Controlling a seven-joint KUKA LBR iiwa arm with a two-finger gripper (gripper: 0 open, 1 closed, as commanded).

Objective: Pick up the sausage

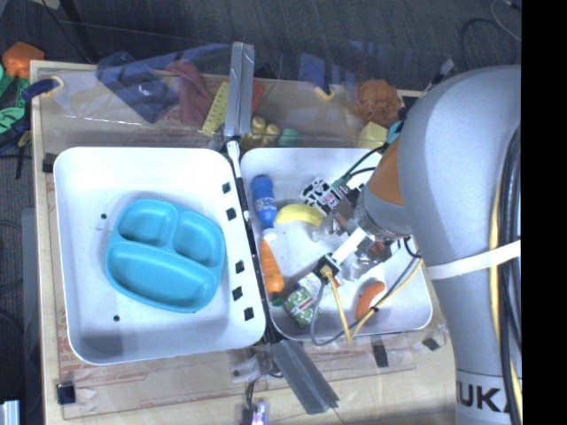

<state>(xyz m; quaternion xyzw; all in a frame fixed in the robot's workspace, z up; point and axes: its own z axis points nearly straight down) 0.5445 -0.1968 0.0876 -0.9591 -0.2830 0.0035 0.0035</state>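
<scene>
Half masking the pincer (361, 253) under the grey wrist, hanging it low in the right bin (292, 171), just past the banana (299, 213) on the arm's side. Cannot tell whether released or clenched; seeing nothing carried in it.

Taking the sausage (369, 297) to be the short orange-red oblong lying loose on the bin floor, nearer the viewer than the banana and further toward the arm, close to the near wall. Judging the grasp as not yet made.

Doing this step well, by my reading:
- easing away from the banana toward the viewer before going down
- turning to bite across the narrow width, not along the length
- closing on the middle, away from the rounded ends
- pressing gently, guarding against a slip on that glossy, smooth, probably plastic skin
- keeping off the hard white wall close by
- lifting straight up

Moving outward: curving and matte yellow, the banana itself. Beyond the banana away from the arm, hugging the divider, a blue bottle (262, 195), cylindrical and slick. Nearer the viewer than the banana, along the same divider, a carrot (271, 268), orange and tapering. Nearer again, a green carton (303, 304), boxy, printed, lying tilted. Well apart from the banana, across the divider in the left bin (80, 193), a blue plate (166, 253), moulded smooth, dished into three compartments.
</scene>
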